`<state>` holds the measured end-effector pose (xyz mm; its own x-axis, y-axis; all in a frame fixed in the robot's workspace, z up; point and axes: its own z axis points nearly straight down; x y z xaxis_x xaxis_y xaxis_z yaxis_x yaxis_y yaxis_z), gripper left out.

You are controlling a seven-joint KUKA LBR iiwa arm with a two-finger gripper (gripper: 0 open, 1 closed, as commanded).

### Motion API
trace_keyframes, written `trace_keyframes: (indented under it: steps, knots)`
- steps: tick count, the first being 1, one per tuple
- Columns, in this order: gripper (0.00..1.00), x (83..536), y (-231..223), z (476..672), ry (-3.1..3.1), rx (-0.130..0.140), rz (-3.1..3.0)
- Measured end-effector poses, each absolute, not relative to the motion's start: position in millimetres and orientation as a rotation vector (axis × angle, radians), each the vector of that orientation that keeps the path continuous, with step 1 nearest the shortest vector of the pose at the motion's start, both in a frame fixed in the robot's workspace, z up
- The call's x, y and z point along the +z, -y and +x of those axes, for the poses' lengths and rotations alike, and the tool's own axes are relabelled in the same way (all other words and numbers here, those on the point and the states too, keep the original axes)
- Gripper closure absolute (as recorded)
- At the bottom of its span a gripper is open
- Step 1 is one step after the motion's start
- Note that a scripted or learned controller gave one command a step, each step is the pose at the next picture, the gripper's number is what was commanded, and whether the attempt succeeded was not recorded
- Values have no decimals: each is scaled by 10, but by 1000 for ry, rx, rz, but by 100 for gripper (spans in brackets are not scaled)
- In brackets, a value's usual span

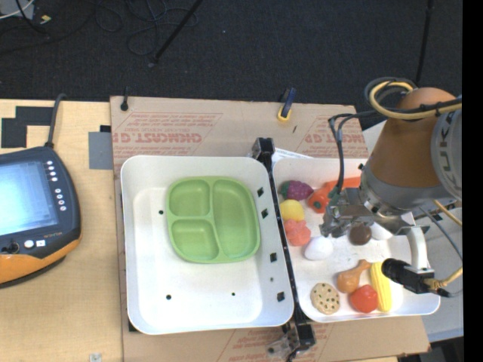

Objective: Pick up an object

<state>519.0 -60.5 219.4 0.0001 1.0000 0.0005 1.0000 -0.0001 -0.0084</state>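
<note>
The right bin (302, 292) holds toy food: purple grapes (299, 190), a yellow piece (292, 210), a pink-red piece (297, 233), a white egg shape (318, 249), a brown round piece (360, 235), a drumstick (352, 277), a cookie (326, 298), a tomato (364, 299), yellow corn (380, 285) and an orange carrot (330, 192). My gripper (335, 222) hangs low over the bin's middle, just above and right of the white egg shape and left of the brown piece. Nothing shows between its tips.
The left bin (151, 292) carries a green divided plate (213, 220). A black divider (273, 225) separates the bins. A tablet-like pendant (30, 210) lies at far left. Cables loop by the arm's wrist (392, 96).
</note>
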Motion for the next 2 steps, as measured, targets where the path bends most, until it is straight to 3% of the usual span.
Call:
trace_keyframes:
  steps: [2]
  knots:
    - [100, 2302, 523, 5342, 2220, 8, -2215]
